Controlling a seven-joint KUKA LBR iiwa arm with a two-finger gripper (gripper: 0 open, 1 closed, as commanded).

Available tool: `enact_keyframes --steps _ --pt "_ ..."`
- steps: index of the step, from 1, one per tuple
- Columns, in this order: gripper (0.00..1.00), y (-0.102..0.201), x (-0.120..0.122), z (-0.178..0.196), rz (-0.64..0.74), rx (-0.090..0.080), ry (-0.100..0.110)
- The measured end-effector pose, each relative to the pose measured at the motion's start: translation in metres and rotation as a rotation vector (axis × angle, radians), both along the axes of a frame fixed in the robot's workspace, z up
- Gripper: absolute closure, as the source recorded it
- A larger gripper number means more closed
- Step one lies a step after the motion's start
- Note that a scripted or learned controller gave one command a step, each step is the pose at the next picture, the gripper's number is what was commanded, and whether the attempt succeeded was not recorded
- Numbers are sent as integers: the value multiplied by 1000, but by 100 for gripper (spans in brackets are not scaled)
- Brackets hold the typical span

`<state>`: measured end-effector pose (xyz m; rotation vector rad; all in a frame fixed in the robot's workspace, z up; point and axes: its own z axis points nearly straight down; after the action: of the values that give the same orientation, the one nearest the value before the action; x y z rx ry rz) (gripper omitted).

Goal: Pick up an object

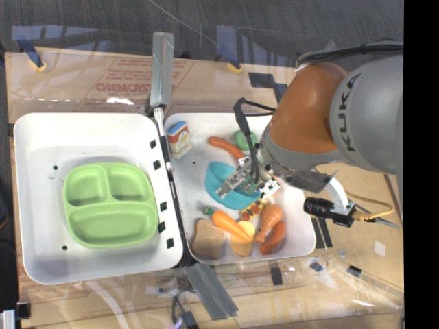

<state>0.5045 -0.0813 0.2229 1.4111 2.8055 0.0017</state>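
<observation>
At the near edge of the right white bin (pixel 302 242) lie a brown slice of toy bread (pixel 207 239), an orange plastic carrot (pixel 230 225), a yellow wedge (pixel 243 242) and a tan drumstick-shaped toy (pixel 269 219) beside a red sausage-shaped piece (pixel 274 236), all crowded together. Just behind them, the metal two-finger gripper (pixel 236 183) hangs over a shallow blue plastic bowl (pixel 223 180) in the middle of the bin; how far it is open cannot be told, and nothing shows clearly between its tips. Farther back rest an orange-red hot-dog toy (pixel 224 144), a green round piece (pixel 243 140) partly hidden by the arm, and a small white carton with red and blue print (pixel 178 137). In the left white bin (pixel 34 136) sits a light green divided plastic plate (pixel 108 203).
</observation>
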Motion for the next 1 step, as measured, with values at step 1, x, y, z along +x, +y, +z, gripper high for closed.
enact_keyframes --steps 1 --pt "100 -78 -23 -113 109 -2 -12"
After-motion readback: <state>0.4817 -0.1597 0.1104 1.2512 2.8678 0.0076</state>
